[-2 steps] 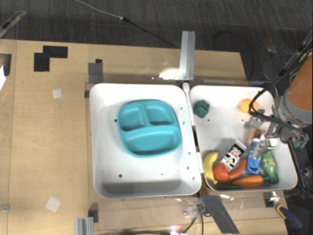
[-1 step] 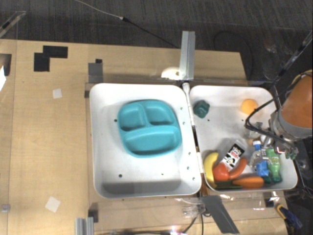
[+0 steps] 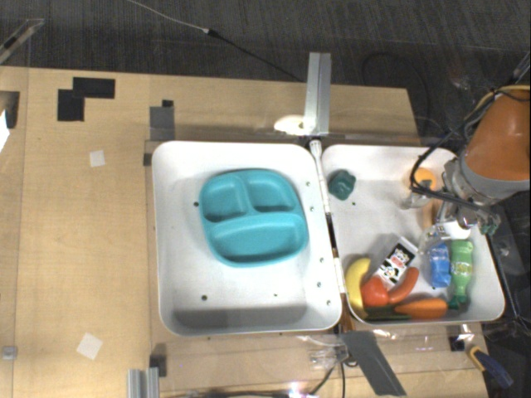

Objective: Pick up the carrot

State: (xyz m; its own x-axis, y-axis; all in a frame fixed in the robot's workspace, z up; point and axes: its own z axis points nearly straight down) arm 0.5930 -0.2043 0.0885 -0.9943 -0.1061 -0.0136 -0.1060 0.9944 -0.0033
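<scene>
The carrot (image 3: 422,308) is orange with a green stub at its right end. It lies flat along the front wall of the right bin (image 3: 377,214). The arm comes in from the right, its orange band (image 3: 501,143) above the bin's far right part. The gripper (image 3: 446,216) points down over the right side of that bin, just above a blue bottle (image 3: 439,266) and a green item (image 3: 461,269). It is well behind the carrot, with those two things between them. Nothing shows in its grasp.
Crowded in the front of the right bin are a yellow banana (image 3: 356,279), a red tomato (image 3: 375,293), a red-orange sausage shape (image 3: 405,282) and a black-and-white box (image 3: 397,262). A teal lump (image 3: 341,184) sits at its back left. The left bin holds a teal divided plate (image 3: 251,215).
</scene>
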